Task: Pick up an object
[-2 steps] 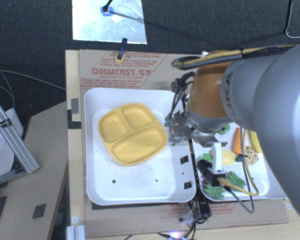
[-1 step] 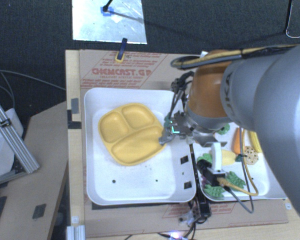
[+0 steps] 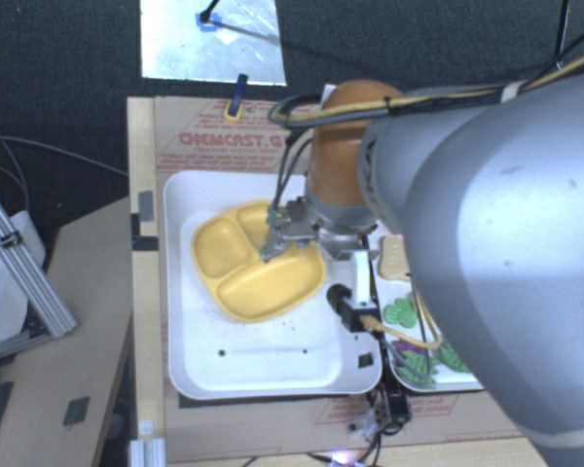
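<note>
Yellow divided plate [image 3: 253,266], three compartments, in left white bin [image 3: 190,358]; hand [image 3: 277,236] at its rim, grip unclear.

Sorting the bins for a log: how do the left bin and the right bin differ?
The left bin lies almost wholly in sight; the right bin is mostly hidden by the arm. The left bin holds a yellow divided tray, while the right bin shows green and purple items. The gripper sits over the left bin, not the right. Both are shallow and white.
</note>
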### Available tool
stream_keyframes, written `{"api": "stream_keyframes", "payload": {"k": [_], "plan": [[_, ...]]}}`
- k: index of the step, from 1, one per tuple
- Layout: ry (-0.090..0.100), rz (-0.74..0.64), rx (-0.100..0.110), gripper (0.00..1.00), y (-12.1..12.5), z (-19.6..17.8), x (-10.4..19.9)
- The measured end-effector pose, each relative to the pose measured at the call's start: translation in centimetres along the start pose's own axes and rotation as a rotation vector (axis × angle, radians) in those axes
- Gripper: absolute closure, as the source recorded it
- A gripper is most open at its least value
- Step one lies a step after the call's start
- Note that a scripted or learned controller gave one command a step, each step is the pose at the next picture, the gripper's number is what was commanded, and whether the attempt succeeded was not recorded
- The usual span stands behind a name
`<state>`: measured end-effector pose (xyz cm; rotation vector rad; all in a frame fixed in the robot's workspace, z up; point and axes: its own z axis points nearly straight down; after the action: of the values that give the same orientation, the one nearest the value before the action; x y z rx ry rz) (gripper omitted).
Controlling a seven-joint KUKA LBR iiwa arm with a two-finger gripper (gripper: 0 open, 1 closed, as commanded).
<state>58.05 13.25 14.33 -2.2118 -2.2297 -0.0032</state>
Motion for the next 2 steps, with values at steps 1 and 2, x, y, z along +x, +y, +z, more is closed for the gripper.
{"api": "stream_keyframes", "payload": {"k": [1, 2], "plan": [[0.004, 0.0, -0.021, 0.0, 4.7, -19.8, 3.5], [0.001, -0.003, 0.004, 0.0, 2.0, -14.4, 10.7]]}}
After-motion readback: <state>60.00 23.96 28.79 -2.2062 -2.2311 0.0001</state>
